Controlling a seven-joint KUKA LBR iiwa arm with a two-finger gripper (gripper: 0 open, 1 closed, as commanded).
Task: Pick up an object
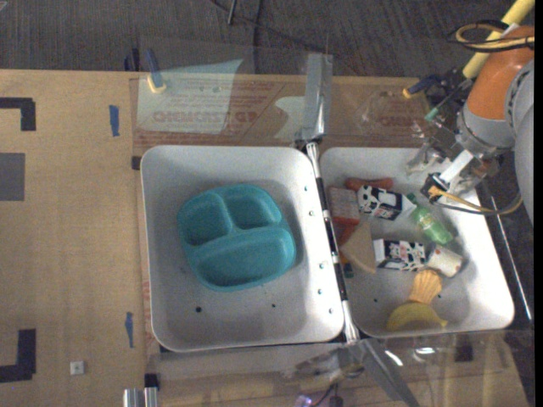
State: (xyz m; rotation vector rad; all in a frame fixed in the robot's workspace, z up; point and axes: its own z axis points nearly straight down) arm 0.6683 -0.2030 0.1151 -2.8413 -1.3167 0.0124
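Observation:
The right bin [496, 291] holds several small items: a cow-patterned carton [379, 201], a second cow-patterned carton [402, 253], a green bottle-like piece [432, 225], a tan wedge [361, 248], a reddish flat piece [344, 206] and a yellow-and-orange toy [417, 305]. The gripper [431, 154] hangs over the bin's far right corner, above and right of the upper carton. Nothing can be seen held in it.
A teal divided plate [237, 235] lies in the left bin [161, 185]. A metal divider [316, 108] runs between the two bins. A cream cylinder [448, 262] lies beside the lower carton. The arm's orange band [499, 91] sits at the upper right.

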